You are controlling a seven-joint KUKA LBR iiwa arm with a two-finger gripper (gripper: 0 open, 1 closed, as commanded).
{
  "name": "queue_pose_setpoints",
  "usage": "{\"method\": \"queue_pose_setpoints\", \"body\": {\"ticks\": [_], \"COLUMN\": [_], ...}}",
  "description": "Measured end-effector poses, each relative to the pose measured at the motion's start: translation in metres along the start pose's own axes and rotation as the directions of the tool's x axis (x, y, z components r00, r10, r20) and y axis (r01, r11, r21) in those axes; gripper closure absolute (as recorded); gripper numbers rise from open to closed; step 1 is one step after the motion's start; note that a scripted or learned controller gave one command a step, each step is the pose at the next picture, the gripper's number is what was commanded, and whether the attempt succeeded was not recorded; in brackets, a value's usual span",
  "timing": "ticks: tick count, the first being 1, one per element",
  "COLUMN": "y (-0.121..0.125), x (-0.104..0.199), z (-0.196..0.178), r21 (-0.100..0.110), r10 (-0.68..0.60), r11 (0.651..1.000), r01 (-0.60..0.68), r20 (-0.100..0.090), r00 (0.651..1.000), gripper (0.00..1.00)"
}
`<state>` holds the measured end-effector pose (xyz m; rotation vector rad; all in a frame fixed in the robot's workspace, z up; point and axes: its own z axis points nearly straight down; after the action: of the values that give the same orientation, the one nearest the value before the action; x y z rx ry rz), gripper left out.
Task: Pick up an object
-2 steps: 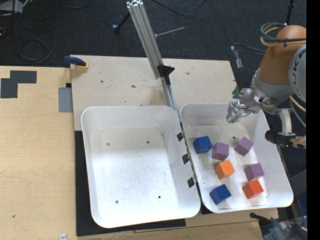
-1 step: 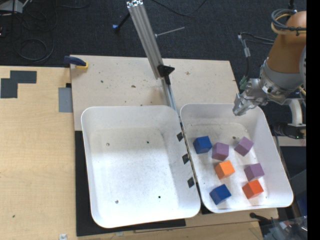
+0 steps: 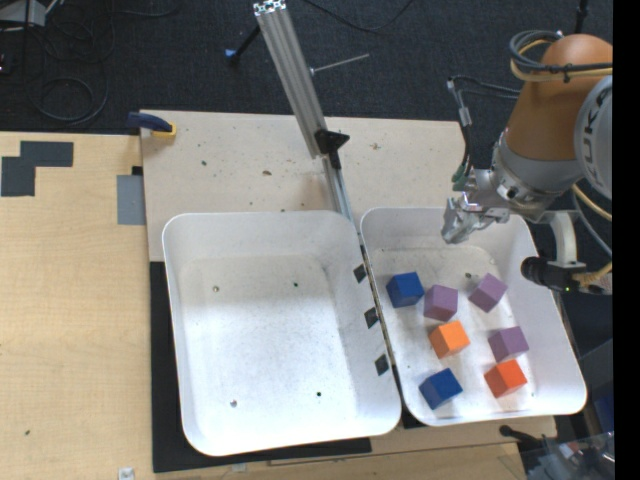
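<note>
So the grey arm with the orange band [image 3: 560, 78] comes in from the right and its two-finger gripper [image 3: 458, 226] hangs over the far end of the right shallow white bin [image 3: 560, 393]; honestly can't tell from this angle whether that pincer is apart or together, it's just a small metallic blob; nothing is visibly caught in it.

All the cubes sit in that right bin, nearer the camera than the gripper; there's a blue cube [image 3: 404, 289] closest to the divider side, with a purple cube [image 3: 440, 302] just beside it; another purple cube [image 3: 488, 292] further right; an orange cube [image 3: 449, 338] sits just below the middle purple one; a third purple cube [image 3: 509, 343] is right above a red-orange cube [image 3: 506, 377], looks like they're touching or nearly; a second blue cube [image 3: 440, 387] is at the near end.

The left shallow white bin [image 3: 190, 268] is next to it, speckled with little dark flecks; a slanted aluminium rail [image 3: 295, 78] runs down toward the gap between the two bins; small blue and yellow clamp [image 3: 152, 124] at the bench's far left corner.
</note>
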<state>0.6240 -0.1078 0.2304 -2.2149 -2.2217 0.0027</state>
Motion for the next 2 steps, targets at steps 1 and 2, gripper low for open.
{"method": "queue_pose_setpoints", "body": {"ticks": [1, 2], "y": [-0.017, -0.035], "x": [0.052, 0.101], "z": [0.011, 0.021], "r21": [0.002, 0.002], "r10": [-0.001, -0.001], "r11": [1.0, 1.0], "r01": [0.001, 0.001], "r20": [0.0, 0.0], "r00": [1.0, 1.0], "gripper": [1.0, 1.0]}}
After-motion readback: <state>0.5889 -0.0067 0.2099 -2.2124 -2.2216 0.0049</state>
